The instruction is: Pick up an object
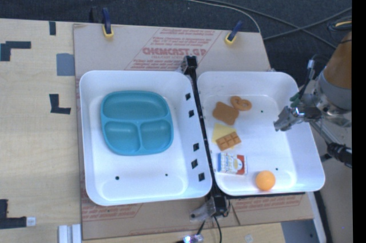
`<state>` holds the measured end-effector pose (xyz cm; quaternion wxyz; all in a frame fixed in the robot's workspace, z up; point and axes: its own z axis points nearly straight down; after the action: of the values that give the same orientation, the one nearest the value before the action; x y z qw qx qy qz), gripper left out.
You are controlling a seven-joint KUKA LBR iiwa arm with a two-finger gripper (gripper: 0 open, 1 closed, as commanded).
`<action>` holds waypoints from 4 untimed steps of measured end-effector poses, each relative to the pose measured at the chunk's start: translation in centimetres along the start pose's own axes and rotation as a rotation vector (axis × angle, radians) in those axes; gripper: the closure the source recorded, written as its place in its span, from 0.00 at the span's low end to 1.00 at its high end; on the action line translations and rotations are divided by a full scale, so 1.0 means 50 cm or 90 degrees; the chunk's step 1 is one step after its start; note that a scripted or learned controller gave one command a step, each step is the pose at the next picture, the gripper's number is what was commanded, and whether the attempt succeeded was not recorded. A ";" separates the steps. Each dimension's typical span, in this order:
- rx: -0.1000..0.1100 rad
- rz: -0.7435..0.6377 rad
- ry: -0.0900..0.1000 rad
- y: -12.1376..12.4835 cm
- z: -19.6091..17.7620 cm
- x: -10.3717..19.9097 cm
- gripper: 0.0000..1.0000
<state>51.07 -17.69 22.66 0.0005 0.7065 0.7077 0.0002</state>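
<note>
**Q:** Camera view from above, what sits on the desk [34,139]?

**A:** Two shallow white bins lie side by side on a cardboard sheet [171,44] clamped to the pale wooden top. The left bin [91,179] fills the middle of the frame and the right bin [309,176] sits toward the right. A black divider strip runs between them.

**Q:** What is in the left one?

**A:** A teal sectioned plate [137,122], lying flat in its upper half.

**Q:** And the right one?

**A:** Five small things, all toward its left side and lower edge. A small pretzel-shaped piece [241,103] is highest, just beside a brown toast-like slab [225,113]. Below them lies a yellow waffled square [226,136], then a small red, white and blue carton [231,164], lying flat. An orange ball [265,180] rests near the bin's lower edge, right of the carton.

**Q:** Where is the arm?

**A:** It reaches in from the right edge of the frame. Its gripper [284,121] hangs over the right part of the right bin, well apart from the five things.

**Q:** Are the fingers spread or pressed together?

**A:** I cannot tell; they are small and dark, and nothing shows between them
</note>
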 end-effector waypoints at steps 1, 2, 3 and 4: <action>0.001 -0.004 0.002 0.051 -0.015 0.108 1.00; 0.001 -0.004 0.001 0.106 -0.018 0.221 1.00; 0.002 -0.003 0.001 0.127 -0.019 0.311 1.00; 0.001 -0.003 0.001 0.174 -0.014 0.392 1.00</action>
<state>59.74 1.93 23.37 -0.0005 0.7051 0.7091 0.0001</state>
